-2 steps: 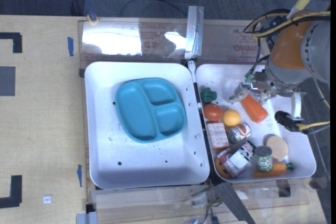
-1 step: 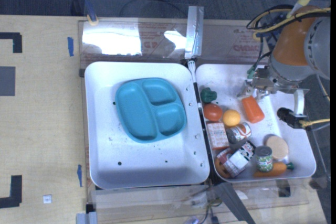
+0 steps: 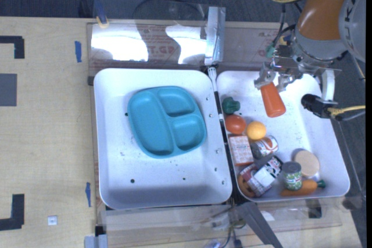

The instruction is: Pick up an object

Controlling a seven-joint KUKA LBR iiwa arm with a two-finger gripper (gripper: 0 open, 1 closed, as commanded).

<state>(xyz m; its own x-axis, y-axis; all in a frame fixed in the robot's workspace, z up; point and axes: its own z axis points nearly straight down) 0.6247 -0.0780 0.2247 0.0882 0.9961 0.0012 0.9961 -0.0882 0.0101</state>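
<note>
Orange cylinder [image 3: 273, 100] between gripper [image 3: 272, 81] fingers

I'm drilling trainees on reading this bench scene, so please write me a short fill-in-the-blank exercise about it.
1. The blue divided tray lies in the ___ bin of the camera view.
2. The tool has an ___ cylinder between its fingers.
3. The tool hangs over the ___ bin.
4. Beside the tomato lies a yellow-orange ___.

Missing words: left; orange; right; ball
</note>
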